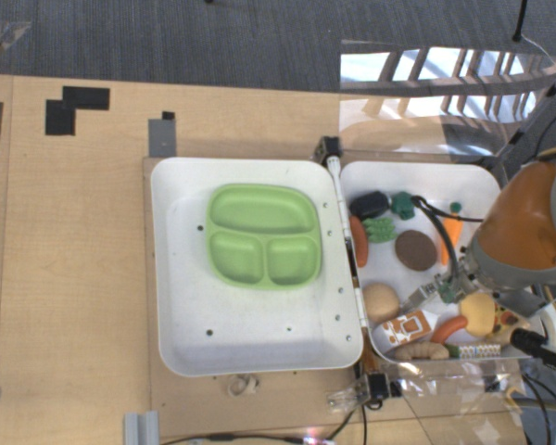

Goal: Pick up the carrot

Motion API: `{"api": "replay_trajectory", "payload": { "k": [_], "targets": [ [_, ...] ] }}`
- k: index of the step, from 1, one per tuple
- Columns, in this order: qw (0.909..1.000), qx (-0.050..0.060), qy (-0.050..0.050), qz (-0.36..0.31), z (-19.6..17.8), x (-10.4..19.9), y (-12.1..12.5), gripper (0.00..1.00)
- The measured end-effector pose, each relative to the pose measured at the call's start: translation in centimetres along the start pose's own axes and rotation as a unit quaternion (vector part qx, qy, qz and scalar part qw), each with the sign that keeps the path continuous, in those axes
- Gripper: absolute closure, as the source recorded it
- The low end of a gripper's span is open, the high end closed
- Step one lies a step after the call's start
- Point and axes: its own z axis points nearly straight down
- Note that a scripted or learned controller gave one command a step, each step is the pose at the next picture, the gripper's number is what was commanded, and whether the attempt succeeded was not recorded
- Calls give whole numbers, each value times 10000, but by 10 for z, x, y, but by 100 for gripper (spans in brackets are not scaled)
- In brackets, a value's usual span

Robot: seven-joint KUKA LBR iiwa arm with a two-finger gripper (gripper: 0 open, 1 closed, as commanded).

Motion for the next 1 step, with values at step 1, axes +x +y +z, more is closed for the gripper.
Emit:
{"api": "replay_trajectory", "payload": {
  "k": [1],
  "targets": [
    [9883, 46, 34, 1524, 5, -67, 81, 0]
  ]
}}
